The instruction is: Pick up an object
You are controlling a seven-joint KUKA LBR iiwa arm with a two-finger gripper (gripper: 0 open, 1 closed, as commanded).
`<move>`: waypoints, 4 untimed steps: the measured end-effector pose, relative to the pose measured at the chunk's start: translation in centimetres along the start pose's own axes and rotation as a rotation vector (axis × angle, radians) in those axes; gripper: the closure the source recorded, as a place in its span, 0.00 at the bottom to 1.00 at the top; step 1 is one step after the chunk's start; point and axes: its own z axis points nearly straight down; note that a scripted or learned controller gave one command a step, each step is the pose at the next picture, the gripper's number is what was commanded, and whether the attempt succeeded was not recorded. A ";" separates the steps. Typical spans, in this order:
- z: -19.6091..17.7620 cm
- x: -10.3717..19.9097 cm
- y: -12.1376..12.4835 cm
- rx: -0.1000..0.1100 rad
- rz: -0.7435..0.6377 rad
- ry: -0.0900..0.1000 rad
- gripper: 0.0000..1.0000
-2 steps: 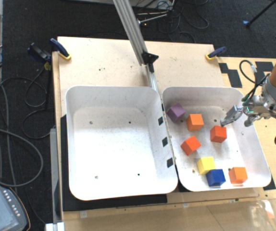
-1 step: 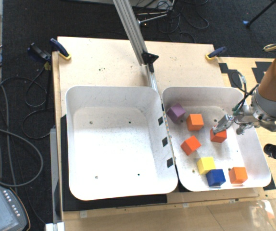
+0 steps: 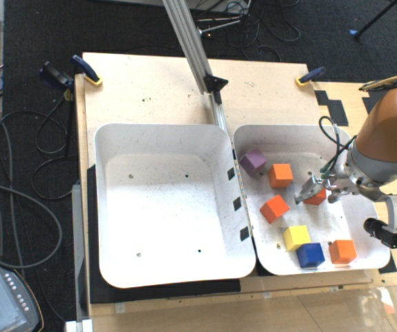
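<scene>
Gripper (image 3: pixel 314 194) sat low in the right bin (image 3: pixel 364 260), fingers clamped on a red block (image 3: pixel 316 198), which showed between them. Landmark: that red block. Orange block (image 3: pixel 280 175) was near it, up-left; purple block (image 3: pixel 254 162) beyond that, close to the bin's left wall. Second orange block (image 3: pixel 274 207) lay just left and slightly lower. Yellow block (image 3: pixel 296 237) was below-left, blue block (image 3: pixel 310 255) touching it, third orange block (image 3: pixel 342 251) below-right. Left bin (image 3: pixel 108 185) was well apart.
</scene>
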 end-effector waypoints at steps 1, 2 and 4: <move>1.9 0.0 0.0 -0.004 0.000 -0.002 0.00; 0.8 0.0 0.1 -0.006 0.000 -0.002 1.00; -10.1 -0.5 -0.3 -0.010 -0.002 -0.004 1.00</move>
